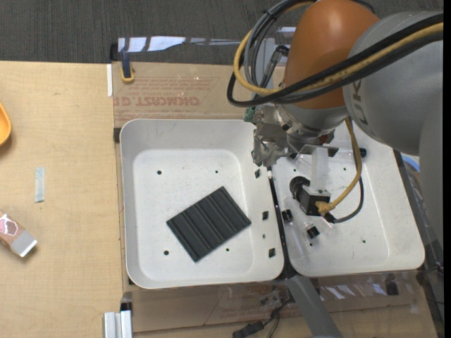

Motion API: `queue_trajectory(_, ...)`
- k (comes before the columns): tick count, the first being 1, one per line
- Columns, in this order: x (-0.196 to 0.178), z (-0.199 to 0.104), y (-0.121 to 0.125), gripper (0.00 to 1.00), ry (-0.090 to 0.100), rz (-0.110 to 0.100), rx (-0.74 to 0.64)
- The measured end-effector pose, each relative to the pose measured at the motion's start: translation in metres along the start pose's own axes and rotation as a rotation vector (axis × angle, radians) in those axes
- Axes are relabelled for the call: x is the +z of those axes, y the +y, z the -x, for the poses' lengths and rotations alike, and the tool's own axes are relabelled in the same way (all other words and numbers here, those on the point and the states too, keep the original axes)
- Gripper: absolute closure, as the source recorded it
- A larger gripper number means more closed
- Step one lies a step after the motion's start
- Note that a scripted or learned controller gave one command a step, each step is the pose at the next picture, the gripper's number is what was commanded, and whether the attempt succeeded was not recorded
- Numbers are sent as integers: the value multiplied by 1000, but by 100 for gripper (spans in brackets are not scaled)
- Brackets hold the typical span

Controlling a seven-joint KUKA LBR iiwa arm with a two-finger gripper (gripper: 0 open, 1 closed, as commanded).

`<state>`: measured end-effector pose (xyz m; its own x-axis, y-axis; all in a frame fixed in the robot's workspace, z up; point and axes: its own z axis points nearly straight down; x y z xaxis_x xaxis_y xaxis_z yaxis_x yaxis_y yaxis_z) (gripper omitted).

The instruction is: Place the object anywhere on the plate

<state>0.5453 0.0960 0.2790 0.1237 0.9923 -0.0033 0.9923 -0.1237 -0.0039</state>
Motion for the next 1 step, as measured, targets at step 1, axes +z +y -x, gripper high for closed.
queue_trajectory(1, 58, 45, 26, 100, 0, 1, -174)
